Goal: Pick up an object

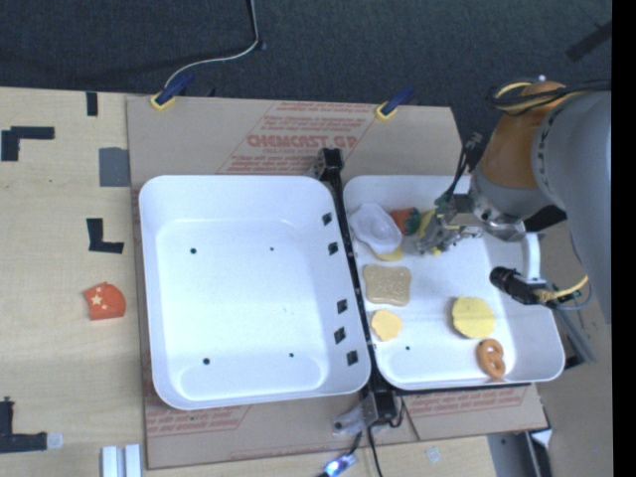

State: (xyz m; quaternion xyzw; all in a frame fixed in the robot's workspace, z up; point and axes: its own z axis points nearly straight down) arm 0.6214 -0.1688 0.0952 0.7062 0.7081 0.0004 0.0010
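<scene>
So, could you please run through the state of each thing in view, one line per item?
Gripper: low in the right bin, among the items at its far end.
Clear plastic cup: tipped on its side.
Bread slice: lying flat.
Small yellow disc: flat, apart from the bread.
Larger yellow piece: flat, untouched.
Pretzel: flat near the bin's near rim.
Left bin: resting level.
Orange piece: on the bench, outside both bins.
</scene>
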